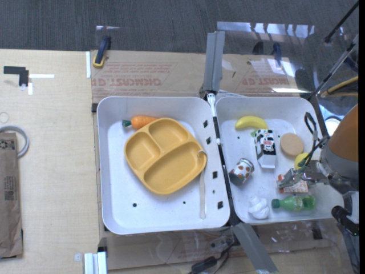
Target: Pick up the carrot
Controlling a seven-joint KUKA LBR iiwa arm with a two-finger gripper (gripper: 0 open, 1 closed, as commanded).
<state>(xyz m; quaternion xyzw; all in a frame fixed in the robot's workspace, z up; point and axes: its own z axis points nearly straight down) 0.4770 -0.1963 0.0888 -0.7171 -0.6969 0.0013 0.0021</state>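
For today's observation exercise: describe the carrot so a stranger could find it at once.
Start at the left white bin. A yellow divided plate lies in it; the carrot lies at the plate's far left edge. It is the only orange, tapered thing there, with a green tip.

In the left white plastic bin [108, 170] lie an orange carrot with a green top [141, 121] and a mustard-yellow divided plate [164, 155]. The right bin holds a yellow banana [251, 122], a black-and-white cow-patterned carton [265, 146], a tan round disc [292, 144] and a green bottle [293, 202].

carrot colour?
Orange with a green top; the carrot lies beside the yellow plate in the camera view.
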